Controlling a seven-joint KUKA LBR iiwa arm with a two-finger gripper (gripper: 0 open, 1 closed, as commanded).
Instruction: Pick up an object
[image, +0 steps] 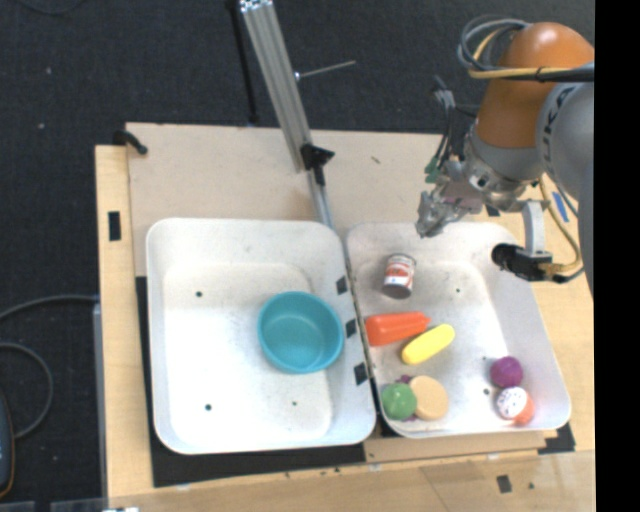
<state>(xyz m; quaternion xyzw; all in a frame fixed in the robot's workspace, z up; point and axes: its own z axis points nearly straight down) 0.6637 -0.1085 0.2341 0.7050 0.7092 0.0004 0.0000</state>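
My gripper hangs above the far edge of the right bin, its fingertips close together with nothing between them. A small red-and-white can lies just below and left of it. Further toward the front lie an orange carrot and a yellow piece. Near the front rim sit a green ball, a tan round piece, a purple ball and a red-and-white ball. A teal bowl rests in the left bin.
A slanted metal pole rises behind the bins, its base near the divider between them. A black part of the arm overhangs the right bin's far right corner. The bench board runs behind both bins.
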